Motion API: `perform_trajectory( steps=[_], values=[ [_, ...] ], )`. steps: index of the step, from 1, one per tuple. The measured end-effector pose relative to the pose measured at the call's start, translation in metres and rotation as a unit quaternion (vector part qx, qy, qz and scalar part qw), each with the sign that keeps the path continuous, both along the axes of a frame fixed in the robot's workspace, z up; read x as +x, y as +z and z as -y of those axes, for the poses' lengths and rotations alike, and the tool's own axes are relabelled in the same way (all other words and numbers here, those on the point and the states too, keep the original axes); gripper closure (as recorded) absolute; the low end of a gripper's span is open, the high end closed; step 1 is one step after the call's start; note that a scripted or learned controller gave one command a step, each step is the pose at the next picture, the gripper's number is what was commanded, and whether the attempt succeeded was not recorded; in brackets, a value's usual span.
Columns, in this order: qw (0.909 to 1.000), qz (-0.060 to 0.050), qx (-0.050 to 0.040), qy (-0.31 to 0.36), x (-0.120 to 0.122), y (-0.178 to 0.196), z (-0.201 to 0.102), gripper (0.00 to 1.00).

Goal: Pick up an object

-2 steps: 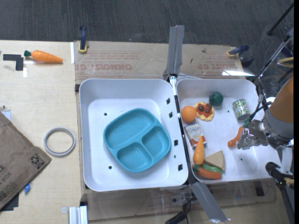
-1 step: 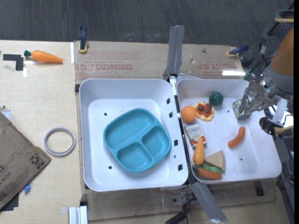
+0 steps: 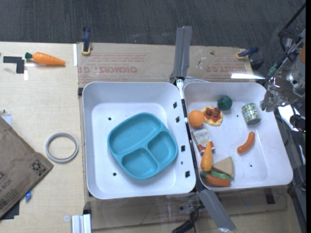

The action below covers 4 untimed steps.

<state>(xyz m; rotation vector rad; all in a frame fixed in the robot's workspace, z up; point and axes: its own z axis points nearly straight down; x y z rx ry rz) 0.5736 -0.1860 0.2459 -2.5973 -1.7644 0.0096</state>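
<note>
The gripper [image 3: 268, 101] hangs at the right bin's [image 3: 272, 176] far right rim, holding nothing; whether it is wide or narrow cannot be told. The can [image 3: 250, 114] lies just beside it, the likeliest pick. The sausage [image 3: 246, 142] sits nearer. The tray [image 3: 142, 145] fills the left bin [image 3: 92, 130].

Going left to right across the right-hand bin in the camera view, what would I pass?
Orange ball → small pizza → dark green piece → sausage → green can → gripper at the bin's right rim.
</note>
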Motion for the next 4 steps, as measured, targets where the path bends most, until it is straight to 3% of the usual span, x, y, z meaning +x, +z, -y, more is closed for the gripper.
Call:
perform_trajectory(
  steps=[1, 2, 3, 4],
  values=[
    [0.9997, -0.001, 0.0001, -0.023, 0.019, -0.025, -0.005, 1.0],
    [0.9867, -0.001, -0.0007, -0.163, 0.041, -0.049, -0.055, 1.0],
    [0.994, 0.0, -0.0007, -0.11, 0.019, 0.027, -0.094, 1.0],
    [0.9907, 0.0, -0.0014, -0.136, 0.073, -0.023, -0.125, 1.0]
  ],
)
